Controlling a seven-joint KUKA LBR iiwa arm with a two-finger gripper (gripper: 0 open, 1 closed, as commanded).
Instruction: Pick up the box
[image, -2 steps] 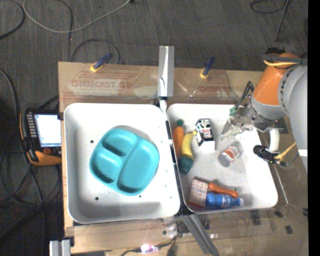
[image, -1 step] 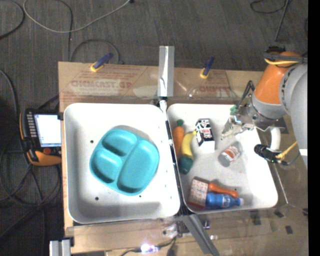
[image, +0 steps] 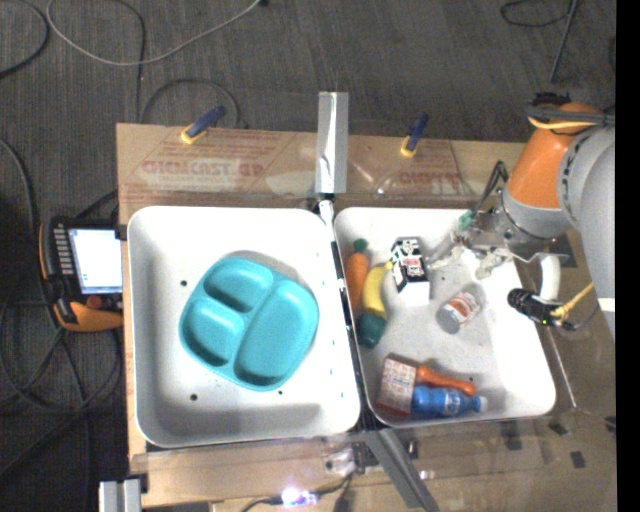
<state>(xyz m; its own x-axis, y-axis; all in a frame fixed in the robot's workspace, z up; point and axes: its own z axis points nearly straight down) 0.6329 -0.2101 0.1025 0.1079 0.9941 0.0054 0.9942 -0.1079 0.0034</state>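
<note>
On the desk, the right bin holds the box; the gripper, jaws' state unclear, should descend squarely over it.

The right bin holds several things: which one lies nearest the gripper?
The black-and-white box. It lies just left of the gripper, at the bin's upper middle; the can lies lower, the bottles further down.
</note>
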